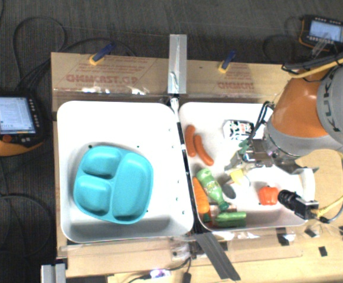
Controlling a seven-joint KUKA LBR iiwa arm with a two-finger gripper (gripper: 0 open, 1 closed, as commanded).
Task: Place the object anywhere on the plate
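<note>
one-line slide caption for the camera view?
Grey-and-orange arm's gripper low in the toy-food-filled right white bin; turquoise three-compartment plastic plate waits in the left white bin.

Hidden from my feed
I couldn't read the gripper's (240, 168) fingers; the arm (304, 119) ran off-frame at right.

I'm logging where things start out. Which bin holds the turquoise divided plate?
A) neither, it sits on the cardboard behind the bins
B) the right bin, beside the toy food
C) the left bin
C: the turquoise divided plate lies in the left bin, while the toy food sits in the right bin.
</note>
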